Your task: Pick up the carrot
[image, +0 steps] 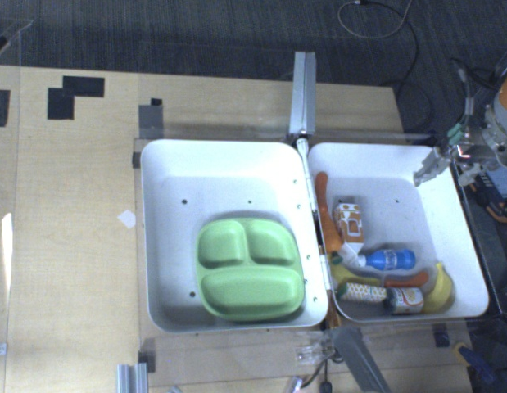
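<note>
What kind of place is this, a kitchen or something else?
Most likely a robotics lab bench, not a kitchen: two white bins fixed to a wooden bench, toy food such as a carrot, and a gripper reaching in.

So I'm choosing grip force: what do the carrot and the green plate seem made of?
The carrot looks like a moulded plastic toy: uniform orange with a slight sheen, though the view is too coarse to be sure. The divided green plate looks like smooth, matte-to-satin hard plastic, with an even colour and rounded moulded compartments.
</note>
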Available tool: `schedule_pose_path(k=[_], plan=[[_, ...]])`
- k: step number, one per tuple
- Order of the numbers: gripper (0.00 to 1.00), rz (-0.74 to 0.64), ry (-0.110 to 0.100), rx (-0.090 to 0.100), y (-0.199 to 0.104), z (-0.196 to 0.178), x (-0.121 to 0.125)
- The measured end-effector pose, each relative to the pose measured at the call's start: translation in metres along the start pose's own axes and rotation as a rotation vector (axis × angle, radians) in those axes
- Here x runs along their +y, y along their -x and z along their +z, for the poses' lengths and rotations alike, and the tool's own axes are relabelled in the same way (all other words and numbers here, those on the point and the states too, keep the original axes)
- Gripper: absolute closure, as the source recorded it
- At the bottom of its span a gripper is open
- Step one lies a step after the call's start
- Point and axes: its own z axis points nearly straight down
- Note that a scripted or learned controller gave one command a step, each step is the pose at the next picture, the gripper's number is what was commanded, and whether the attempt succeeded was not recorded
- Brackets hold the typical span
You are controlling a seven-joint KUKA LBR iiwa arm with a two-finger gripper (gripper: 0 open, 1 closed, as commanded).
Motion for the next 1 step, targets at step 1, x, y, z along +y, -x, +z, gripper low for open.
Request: schedule_pose_path(k=[1], plan=[[0.00,-0.248,0.000,0.001,0.0024,0.1630,-0.0081]])
